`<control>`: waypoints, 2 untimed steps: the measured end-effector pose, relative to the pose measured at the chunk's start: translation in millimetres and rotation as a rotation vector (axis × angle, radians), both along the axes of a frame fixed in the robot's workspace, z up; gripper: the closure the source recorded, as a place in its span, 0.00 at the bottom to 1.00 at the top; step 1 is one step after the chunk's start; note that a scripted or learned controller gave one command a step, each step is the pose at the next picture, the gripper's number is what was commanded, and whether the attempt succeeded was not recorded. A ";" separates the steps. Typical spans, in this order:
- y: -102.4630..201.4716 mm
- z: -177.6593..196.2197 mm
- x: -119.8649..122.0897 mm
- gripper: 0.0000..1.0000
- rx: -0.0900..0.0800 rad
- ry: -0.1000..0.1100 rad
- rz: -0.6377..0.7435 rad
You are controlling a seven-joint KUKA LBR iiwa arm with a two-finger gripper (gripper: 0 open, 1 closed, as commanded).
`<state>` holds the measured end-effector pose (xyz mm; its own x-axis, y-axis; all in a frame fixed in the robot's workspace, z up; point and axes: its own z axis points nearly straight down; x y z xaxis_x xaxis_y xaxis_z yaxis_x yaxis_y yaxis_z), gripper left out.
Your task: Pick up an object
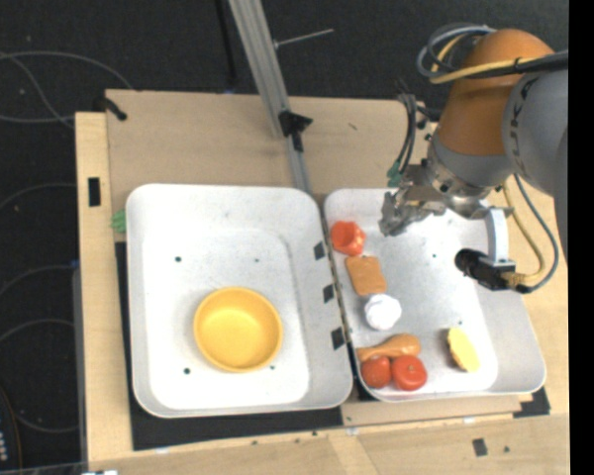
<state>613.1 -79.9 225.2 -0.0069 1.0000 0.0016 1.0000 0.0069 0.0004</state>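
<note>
My gripper (398, 216) hangs over the far part of the right bin (505, 325), just right of a small red-orange object (347, 237). Nothing shows between the fingers. Along the bin's left side lie a tan block (365, 275) and a white round object (382, 312). At the near edge sit an orange elongated piece (391, 346), two red round objects (376, 370) (409, 372) and a yellow piece (462, 349). The left bin (178, 226) holds a yellow bowl (238, 329).
A grey metal post (267, 77) slants down from the top to the gap between the bins. The tan bench (198, 137) surrounds both bins, with dark floor and cables to the left.
</note>
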 end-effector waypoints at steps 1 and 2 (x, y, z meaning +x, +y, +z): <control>41.0 -2.0 13.6 1.00 -0.001 -0.001 -0.004; 98.1 13.0 22.9 1.00 0.001 -0.003 0.002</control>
